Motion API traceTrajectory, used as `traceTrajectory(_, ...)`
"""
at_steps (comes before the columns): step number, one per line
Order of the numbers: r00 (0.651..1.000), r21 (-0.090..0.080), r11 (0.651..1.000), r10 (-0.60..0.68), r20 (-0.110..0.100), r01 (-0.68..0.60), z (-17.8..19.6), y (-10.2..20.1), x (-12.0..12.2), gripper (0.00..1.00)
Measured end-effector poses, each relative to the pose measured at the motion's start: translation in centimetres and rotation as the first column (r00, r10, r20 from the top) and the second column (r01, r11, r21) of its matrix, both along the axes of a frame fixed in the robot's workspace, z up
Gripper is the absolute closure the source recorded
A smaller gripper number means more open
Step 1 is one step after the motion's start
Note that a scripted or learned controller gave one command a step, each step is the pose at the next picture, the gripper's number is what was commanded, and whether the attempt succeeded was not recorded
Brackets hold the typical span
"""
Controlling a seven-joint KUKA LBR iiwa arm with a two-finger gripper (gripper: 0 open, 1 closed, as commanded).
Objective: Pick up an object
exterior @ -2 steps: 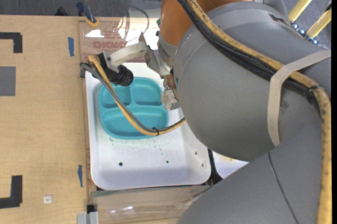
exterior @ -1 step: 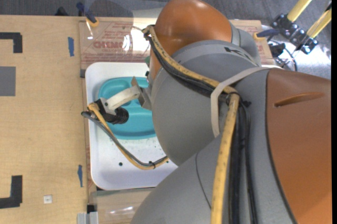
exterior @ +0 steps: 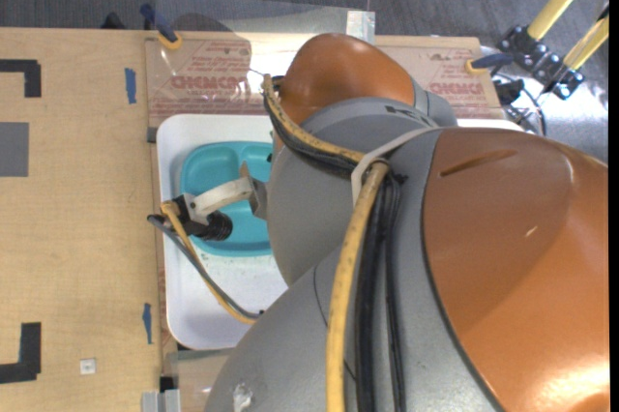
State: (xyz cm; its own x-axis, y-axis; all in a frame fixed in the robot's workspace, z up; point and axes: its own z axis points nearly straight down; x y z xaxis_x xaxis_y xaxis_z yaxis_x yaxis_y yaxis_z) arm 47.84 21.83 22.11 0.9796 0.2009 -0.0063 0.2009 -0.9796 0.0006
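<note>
A teal plastic dish (exterior: 208,170) with shallow compartments lies in the left white bin (exterior: 179,304), toward its far side. The arm's wrist hangs low over the dish's right half and hides that part of it. A small part of my gripper (exterior: 254,197) shows at the wrist's left edge, right over the dish. Whether it touches the dish is hidden by the arm.
The grey and orange arm (exterior: 435,255) covers the right bin and most of the left bin's right side. A tan board (exterior: 68,207) lies left of the bins. Clear plastic sheeting (exterior: 208,72) is taped behind the bin. Bare bin floor (exterior: 218,289) shows in front of the dish.
</note>
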Motion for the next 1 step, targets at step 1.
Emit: traceTrajectory(1, 0.927, 0.003, 0.927, 0.376, 0.007, -0.376, 8.68, 0.70, 0.10, 1.00)
